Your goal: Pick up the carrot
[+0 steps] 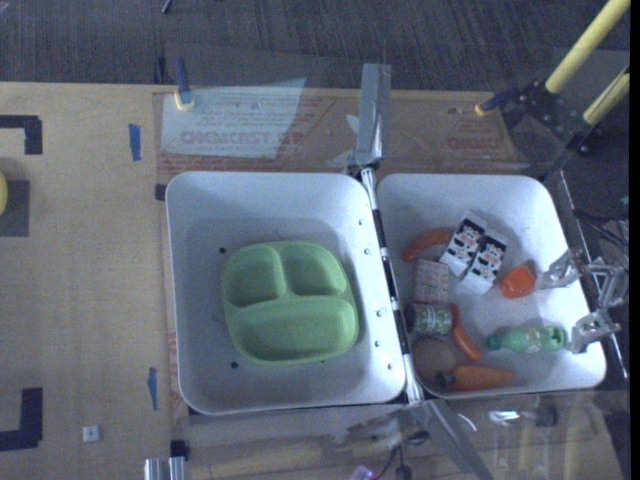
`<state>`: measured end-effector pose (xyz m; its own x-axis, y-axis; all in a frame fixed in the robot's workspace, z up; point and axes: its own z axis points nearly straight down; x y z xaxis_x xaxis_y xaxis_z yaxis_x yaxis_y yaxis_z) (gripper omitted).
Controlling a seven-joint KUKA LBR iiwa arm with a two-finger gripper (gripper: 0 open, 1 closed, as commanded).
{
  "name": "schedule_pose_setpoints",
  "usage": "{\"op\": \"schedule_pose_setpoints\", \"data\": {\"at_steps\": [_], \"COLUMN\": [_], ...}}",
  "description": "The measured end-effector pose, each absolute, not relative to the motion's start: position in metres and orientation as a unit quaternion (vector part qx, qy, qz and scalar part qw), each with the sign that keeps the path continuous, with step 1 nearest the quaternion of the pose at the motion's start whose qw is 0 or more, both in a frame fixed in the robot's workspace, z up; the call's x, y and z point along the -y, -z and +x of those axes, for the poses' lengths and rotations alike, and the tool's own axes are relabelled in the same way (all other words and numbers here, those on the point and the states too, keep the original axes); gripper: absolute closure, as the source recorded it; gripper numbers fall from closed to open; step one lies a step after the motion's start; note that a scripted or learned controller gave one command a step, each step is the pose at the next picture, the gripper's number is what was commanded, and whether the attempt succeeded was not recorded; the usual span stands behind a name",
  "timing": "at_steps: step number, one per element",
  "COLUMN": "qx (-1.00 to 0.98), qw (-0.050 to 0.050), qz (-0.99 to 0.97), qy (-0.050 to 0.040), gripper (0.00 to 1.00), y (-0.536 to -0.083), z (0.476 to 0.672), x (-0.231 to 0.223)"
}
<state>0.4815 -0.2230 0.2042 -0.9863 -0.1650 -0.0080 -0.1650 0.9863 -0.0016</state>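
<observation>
Tool [585, 298] sat at right edge, apparently open w/ nothing held; best descend on carrot [483, 376], lower right, avoiding bottle [525, 340].

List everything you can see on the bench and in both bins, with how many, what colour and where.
bins: two, white, side by side on the bench
divided plate: one, green, in the left bin
carrot: one, orange, near the front edge of the right bin
cartons: two, white with black patches, side by side near the middle of the right bin
bottle: one, green, lying in the right bin toward its right side
can: one, greenish, by the right bin's left wall
other orange pieces: three, too blurred to name, right bin
claw: one, metallic, at the right bin's right edge
</observation>
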Motion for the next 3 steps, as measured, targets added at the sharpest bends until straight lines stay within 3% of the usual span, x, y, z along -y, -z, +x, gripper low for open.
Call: {"op": "schedule_pose_setpoints", "data": {"at_steps": [1, 2, 3], "qx": [-0.997, -0.997, -0.997], "qw": [0.008, 0.007, 0.004], "qz": [-0.081, -0.081, -0.081], "qy": [0.0008, 0.0007, 0.0001], "gripper": [1.0, 0.0, 0.0], "y": [-0.215, -0.215, -0.188], "z": [0.484, 0.483, 0.541], "x": [0.223, 0.223, 0.222]}}
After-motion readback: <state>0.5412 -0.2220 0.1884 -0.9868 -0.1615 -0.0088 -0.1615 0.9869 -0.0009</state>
